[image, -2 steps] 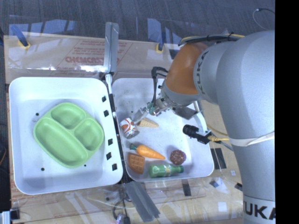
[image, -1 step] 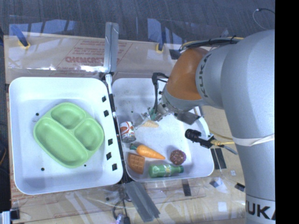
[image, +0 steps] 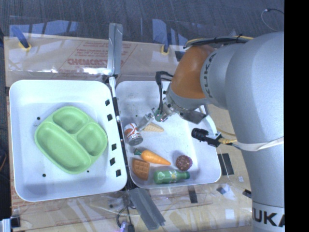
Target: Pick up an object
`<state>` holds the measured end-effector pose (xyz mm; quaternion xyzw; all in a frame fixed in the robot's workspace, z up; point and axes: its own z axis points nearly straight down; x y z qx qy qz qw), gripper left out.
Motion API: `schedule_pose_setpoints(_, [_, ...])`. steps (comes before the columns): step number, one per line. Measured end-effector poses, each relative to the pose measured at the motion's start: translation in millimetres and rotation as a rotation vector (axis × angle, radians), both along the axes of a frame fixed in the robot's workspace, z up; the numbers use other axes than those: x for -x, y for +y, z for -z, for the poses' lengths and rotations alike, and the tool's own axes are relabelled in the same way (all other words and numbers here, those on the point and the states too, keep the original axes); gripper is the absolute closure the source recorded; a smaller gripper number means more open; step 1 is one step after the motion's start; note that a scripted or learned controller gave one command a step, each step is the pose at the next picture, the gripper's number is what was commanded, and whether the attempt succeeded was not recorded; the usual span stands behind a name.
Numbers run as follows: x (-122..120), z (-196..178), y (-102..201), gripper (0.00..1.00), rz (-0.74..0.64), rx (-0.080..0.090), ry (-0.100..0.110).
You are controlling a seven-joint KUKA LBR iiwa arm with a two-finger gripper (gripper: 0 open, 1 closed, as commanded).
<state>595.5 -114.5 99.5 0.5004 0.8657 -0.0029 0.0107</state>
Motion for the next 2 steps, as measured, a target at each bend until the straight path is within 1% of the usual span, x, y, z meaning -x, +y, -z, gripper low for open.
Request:
schedule_pose_setpoints(1, [-0.1, -8.9, 4.0, 1.0, -0.006, -0.006, 0.003])
schedule_pose_setpoints(2, [-0.4, -9.8, 2.4, 0.0, -0.005, -0.003, 0.001])
